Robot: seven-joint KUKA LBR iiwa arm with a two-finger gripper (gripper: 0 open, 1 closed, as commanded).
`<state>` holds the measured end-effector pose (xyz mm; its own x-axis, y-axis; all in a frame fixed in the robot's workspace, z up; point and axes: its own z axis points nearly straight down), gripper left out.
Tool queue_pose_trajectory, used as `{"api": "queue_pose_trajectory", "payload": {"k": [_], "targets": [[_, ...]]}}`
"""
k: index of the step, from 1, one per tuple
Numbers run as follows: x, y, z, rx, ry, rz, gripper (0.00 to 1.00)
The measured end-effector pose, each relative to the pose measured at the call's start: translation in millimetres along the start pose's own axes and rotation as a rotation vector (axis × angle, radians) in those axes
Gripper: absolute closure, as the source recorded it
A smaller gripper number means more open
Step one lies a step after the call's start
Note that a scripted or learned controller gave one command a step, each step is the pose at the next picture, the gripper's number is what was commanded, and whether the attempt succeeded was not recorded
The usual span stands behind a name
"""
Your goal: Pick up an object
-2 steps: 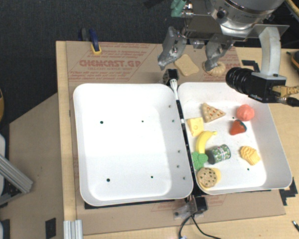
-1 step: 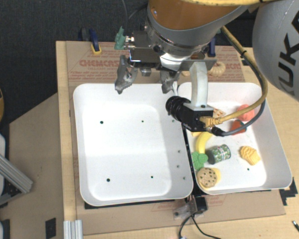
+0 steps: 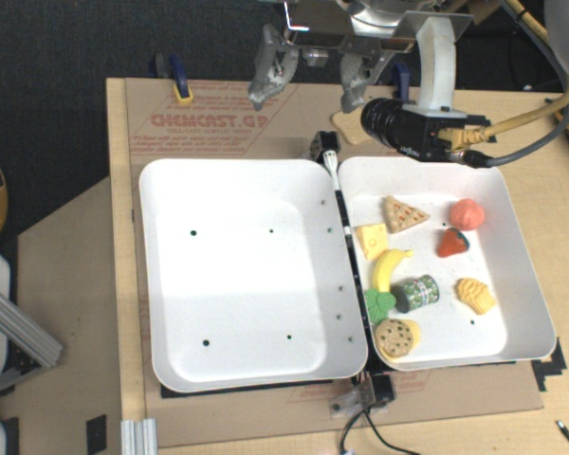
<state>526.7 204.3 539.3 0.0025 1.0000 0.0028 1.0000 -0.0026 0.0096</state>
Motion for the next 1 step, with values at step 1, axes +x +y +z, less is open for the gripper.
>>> {"api": "queue_pose_trajectory", "payload": {"k": [1], "targets": [[1.8,-1.0,-7.0,0.004,-0.001,-0.003,1.0]]}}
